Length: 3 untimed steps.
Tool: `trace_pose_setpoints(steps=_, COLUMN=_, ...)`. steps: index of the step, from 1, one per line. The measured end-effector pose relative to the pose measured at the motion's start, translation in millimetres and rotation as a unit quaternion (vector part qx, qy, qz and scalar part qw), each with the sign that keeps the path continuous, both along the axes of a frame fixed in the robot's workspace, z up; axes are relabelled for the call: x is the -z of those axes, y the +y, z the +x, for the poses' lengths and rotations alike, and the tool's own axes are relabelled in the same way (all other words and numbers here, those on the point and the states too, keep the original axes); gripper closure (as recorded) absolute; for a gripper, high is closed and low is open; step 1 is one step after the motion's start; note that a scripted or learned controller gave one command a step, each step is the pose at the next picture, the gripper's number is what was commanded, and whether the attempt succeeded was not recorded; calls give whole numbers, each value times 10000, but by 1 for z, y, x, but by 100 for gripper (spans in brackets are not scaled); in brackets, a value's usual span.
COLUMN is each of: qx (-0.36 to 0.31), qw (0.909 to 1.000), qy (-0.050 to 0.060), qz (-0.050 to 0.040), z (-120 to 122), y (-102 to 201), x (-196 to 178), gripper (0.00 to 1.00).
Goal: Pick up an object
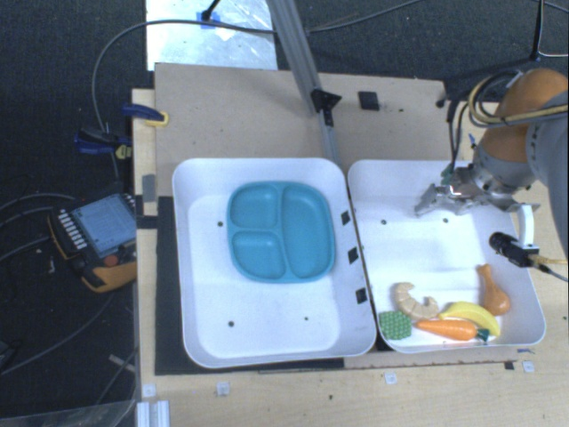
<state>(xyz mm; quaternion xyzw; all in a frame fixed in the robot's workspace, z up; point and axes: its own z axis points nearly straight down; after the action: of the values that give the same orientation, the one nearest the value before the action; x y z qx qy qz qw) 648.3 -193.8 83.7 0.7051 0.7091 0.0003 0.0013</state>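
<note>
The grey two-finger gripper (pixel 467 205) hangs over the far part of the shallow white right bin (pixel 418 252), close to that bin's far edge and towards its right side. Its fingers (pixel 428 205) stand spread apart with nothing between them, and the bin floor under them is bare white. The grey arm with the orange band (pixel 524 105) comes in over the right bin's far right corner. All 5 toy foods lie well apart from the gripper, bunched in the near right corner of the right bin. A brownish-orange plastic drumstick (pixel 493 292) lies along the right wall, tilted, with its thin end pointing to the far side. Just beside it, towards the near edge, is a curved yellow plastic banana (pixel 469 313), and an orange plastic carrot (pixel 447 329) lies touching the banana along the near wall. A pale beige curled pastry-like toy (pixel 415 302) sits left of the banana, and a small green bumpy toy (pixel 396 325) rests at the near left corner of the right bin. In the shallow white left bin (pixel 191 265), a light blue plastic plate with 3 compartments (pixel 282 232) lies flat in the far half, nearer the right wall.
</note>
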Motion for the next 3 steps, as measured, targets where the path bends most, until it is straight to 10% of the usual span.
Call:
trace_pose_setpoints(steps=1, qx=-17, qw=10000, qy=-28, qz=-10, z=2, y=0, x=-14, gripper=100)
trace_pose_setpoints(steps=3, qx=-9, qw=10000, qy=-24, qz=-2, z=4, y=3, x=-125, gripper=100)
